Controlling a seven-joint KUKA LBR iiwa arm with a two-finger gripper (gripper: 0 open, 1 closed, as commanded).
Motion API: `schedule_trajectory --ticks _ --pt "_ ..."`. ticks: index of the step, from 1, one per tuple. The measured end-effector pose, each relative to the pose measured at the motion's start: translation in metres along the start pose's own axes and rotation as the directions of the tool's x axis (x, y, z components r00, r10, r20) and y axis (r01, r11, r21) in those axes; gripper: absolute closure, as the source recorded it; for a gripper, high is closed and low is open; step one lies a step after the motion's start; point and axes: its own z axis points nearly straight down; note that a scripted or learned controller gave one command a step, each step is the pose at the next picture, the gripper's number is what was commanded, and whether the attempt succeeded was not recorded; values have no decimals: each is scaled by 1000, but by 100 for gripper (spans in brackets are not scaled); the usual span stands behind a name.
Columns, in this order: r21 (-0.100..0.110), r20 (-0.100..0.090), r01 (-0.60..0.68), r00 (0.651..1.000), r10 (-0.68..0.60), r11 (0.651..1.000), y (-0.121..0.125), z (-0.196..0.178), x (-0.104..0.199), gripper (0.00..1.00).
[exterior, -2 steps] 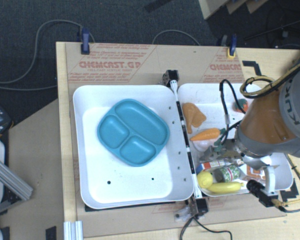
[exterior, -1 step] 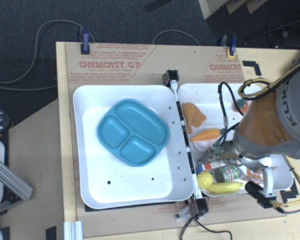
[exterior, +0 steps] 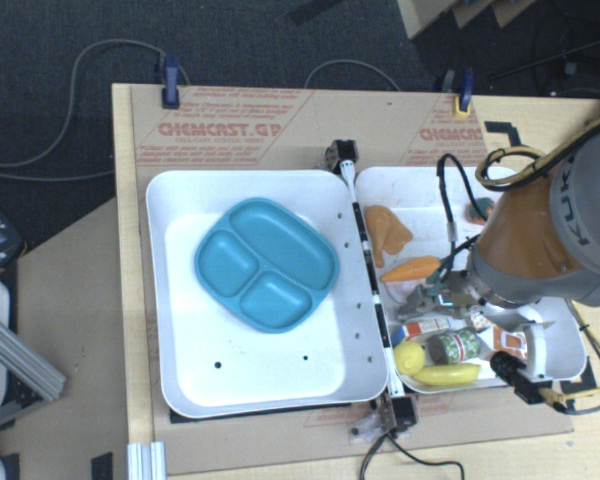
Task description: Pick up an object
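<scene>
While our gripper (exterior: 432, 296) is hanging low in the right bin (exterior: 420, 183) above the carrot (exterior: 412, 268), bottle (exterior: 450, 347) and banana (exterior: 438, 371), we are judging this the reach, needing a settled descent onto one object next.

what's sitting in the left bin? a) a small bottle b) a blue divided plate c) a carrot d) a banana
b, the blue divided plate lies alone in the left bin, while the banana, carrot and small bottle lie in the right bin.
</scene>
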Motion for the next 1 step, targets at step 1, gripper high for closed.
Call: schedule_trajectory --ticks 1 --pt "4 -3 -1 1000 1 1000 -15 0 0 0"
